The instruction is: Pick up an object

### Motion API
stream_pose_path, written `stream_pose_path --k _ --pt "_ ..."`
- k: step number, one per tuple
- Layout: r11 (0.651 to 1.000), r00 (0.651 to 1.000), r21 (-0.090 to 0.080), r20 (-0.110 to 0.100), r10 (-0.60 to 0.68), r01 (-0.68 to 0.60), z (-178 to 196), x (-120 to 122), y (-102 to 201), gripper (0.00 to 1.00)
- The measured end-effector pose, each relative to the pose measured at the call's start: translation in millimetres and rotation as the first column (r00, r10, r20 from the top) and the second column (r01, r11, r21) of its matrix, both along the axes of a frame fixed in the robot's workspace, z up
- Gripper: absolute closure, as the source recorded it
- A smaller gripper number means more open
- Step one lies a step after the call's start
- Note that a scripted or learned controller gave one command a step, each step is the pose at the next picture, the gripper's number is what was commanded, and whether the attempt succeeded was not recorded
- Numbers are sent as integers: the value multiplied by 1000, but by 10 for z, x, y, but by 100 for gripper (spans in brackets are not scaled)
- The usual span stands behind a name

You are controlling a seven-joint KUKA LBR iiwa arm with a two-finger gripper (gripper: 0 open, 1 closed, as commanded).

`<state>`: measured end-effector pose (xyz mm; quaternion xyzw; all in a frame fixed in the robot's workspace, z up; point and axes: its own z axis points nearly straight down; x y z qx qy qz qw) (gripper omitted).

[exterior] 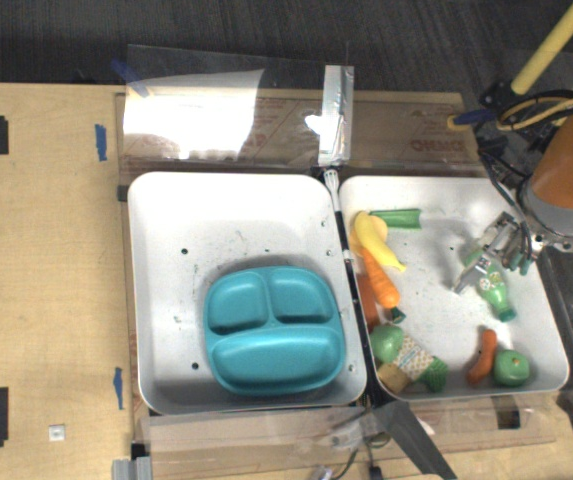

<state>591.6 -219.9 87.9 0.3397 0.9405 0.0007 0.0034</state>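
The right bin (pixel 436 193) holds several toys. My gripper (pixel 478 274) hangs low over the bin's right side, under the grey wrist with the orange band (pixel 566 168). A small green bottle-shaped toy (pixel 498 298) lies right at the gripper's tip, touching or just below it; whether it is gripped cannot be seen. A yellow banana (pixel 374 238), a green cylinder (pixel 396 218) and an orange carrot (pixel 380 280) lie along the bin's left wall. At the front sit a green ball (pixel 388 344), a patterned block (pixel 418 362), a red-orange sausage (pixel 482 356) and a green apple (pixel 512 368).
The left bin (pixel 166 218) holds a teal divided plate (pixel 274 328) towards its front. A ridge (pixel 344 258) separates the two bins. Cables and a yellow rod (pixel 556 38) sit at the back right, behind the arm. A patch of bare floor lies in the middle of the right bin.
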Motion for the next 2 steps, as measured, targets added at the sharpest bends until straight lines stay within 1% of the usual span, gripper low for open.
stream_pose_path --k 1,2 --pt "997 997 -1 2 -80 80 -7 227 -36 0" --pt "997 997 -6 14 -78 78 137 260 -41 100"
